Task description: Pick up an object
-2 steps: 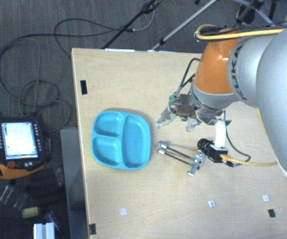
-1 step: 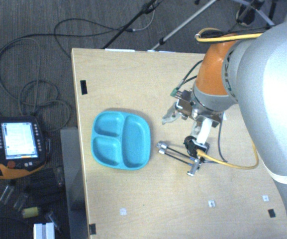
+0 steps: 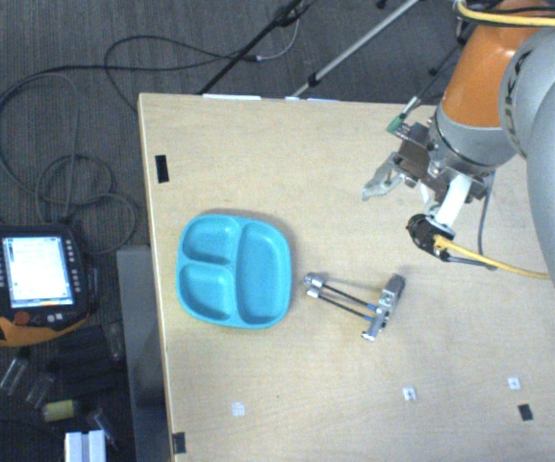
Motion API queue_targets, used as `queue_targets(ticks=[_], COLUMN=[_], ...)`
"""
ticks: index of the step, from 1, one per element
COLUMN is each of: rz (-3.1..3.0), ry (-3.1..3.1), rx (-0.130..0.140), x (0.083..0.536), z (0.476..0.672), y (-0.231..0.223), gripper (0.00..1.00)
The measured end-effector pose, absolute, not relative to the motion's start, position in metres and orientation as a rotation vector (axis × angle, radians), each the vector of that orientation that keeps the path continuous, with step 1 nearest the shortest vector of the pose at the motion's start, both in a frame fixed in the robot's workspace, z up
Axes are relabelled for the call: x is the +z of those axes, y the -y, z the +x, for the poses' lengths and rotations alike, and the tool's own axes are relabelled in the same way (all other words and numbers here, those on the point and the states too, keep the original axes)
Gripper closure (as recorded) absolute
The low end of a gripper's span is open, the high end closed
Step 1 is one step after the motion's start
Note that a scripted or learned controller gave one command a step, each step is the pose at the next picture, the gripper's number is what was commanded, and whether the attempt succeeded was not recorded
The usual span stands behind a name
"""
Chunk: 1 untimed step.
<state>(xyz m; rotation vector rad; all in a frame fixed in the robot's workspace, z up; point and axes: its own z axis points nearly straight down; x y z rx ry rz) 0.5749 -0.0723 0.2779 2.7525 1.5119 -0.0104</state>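
Note:
A blue three-compartment plate (image 3: 236,270) lies on the light wooden tabletop (image 3: 287,152), left of centre, with nothing in it. To its right lies a small metal tool (image 3: 352,302) made of two thin rods with a crosspiece at its right end. My gripper (image 3: 385,179) hangs over the table's upper right, well above and to the right of the metal tool, and touches neither object. Behind it are the grey wrist and the orange band (image 3: 484,65). A black part with a yellow cable (image 3: 431,235) dangles below the wrist.
The table's left edge runs down near x=190, with dark floor beyond it. A control pendant (image 3: 35,272) and loose cables lie on that floor. Small black and white markers (image 3: 162,168) dot the tabletop. The yellow cable (image 3: 503,268) trails right across the table.

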Motion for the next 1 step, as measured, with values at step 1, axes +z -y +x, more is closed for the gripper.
queue_targets(ticks=[1], rz=[2.679], ry=[-1.648], rx=[-0.012], x=[0.2144], z=[0.5140], y=[0.0979], gripper=[0.00])
